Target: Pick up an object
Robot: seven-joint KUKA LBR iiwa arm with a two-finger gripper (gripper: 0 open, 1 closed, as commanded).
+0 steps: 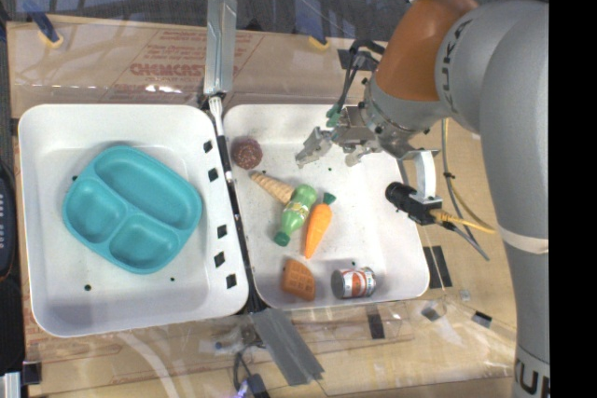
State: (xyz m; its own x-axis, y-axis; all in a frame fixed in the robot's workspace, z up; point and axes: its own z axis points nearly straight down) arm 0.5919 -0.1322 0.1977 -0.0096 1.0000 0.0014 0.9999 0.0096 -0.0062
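1. Dark ribbed flooring lies beyond the far edge of the wooden counter (121, 61), which carries two shallow white bins side by side under a clear plastic sheet.

2. At the left, the left bin (47, 294) holds a teal divided plate (131, 208), lying flat and slightly turned.

3. Across the divider, the right bin (392, 270) holds all the loose pieces. A small brown ball (246, 153) sits near its far-left corner. Just nearer is an ice-cream cone (272, 186), whose wide end touches a green bottle (297, 212). An orange carrot (316, 228) lies just beside the bottle on its right.

4. Along the near wall rest a brown bread-like piece (298, 279) and, beside it to the right, a small can (354, 281) on its side.

5. Farther right, the pincer (328, 145) hangs over bare bin floor in the far part of the right bin, its fingers spread apart with nothing between them. It is near the cone and bottle but apart from them.

6. As a judgement, the pick is not yet made: every object lies in the bin. What remains is choosing one, descending, closing on it and lifting.
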